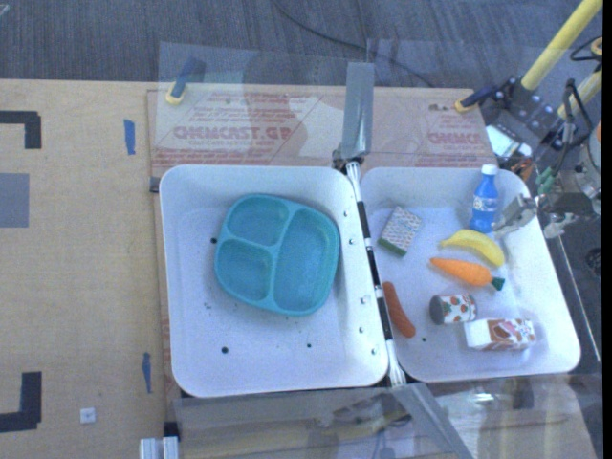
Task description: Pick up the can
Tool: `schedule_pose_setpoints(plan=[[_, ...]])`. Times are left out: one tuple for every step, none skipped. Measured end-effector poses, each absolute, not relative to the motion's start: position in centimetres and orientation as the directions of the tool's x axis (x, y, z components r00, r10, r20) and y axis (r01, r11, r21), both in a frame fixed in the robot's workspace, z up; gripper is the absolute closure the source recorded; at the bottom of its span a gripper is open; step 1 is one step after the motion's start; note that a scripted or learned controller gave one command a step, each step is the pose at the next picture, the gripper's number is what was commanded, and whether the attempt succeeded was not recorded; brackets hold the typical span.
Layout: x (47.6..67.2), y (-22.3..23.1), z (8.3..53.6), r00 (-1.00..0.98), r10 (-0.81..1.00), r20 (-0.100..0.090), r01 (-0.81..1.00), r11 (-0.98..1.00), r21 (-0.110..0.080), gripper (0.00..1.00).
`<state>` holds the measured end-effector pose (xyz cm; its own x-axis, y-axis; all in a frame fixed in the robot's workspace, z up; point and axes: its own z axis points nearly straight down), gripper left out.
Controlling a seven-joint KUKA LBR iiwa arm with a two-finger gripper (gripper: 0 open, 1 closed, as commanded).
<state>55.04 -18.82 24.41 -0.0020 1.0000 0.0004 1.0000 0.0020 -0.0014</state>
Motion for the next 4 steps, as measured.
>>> schedule_pose_setpoints(plan=[[51.6, -14.9, 15.4, 0.147, 0.989, 0.000, 0.989, -0.147, -0.001, 0.00], [50.7, -10.4, 8.9, 0.315, 0.949, 0.000, 0.949, -0.315, 0.009, 0.00], [50.8, -10.6, 9.9, 0.322, 0.947, 0.002, 0.947, -0.322, 0.012, 1.00], [48.3, -15.7, 8.9, 0.397, 0.918, 0.005, 0.918, -0.397, 0.007, 1.00]])
